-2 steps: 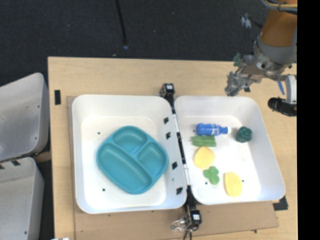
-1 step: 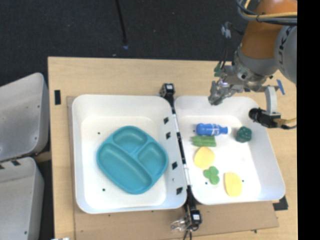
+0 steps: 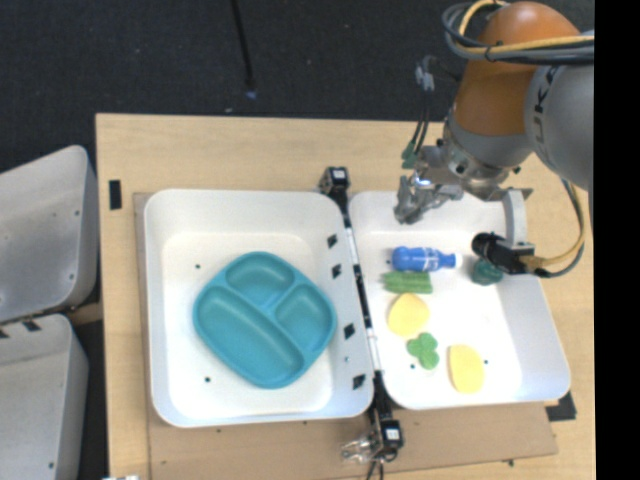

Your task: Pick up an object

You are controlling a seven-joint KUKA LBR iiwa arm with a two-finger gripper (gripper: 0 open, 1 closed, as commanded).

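The right bin [image 3: 530, 368] holds several small objects. A blue bottle [image 3: 420, 259] lies on its side near the back, with a green flat piece [image 3: 408, 282] just in front of it. Below those sit a round yellow item [image 3: 407, 314], a small green clump [image 3: 424, 349] and a yellow oval piece [image 3: 465, 367]. A teal round object [image 3: 487, 272] rests at the right. My gripper [image 3: 415, 204] hangs over the bin's back left corner, above and behind the blue bottle, with nothing seen between its fingers.
The left bin [image 3: 170, 268] carries a teal divided plate [image 3: 264, 317]. A black cable and a black fitting [image 3: 497, 249] trail off the wrist over the right bin's back right. Clips line the ridge [image 3: 352, 288] between the bins.
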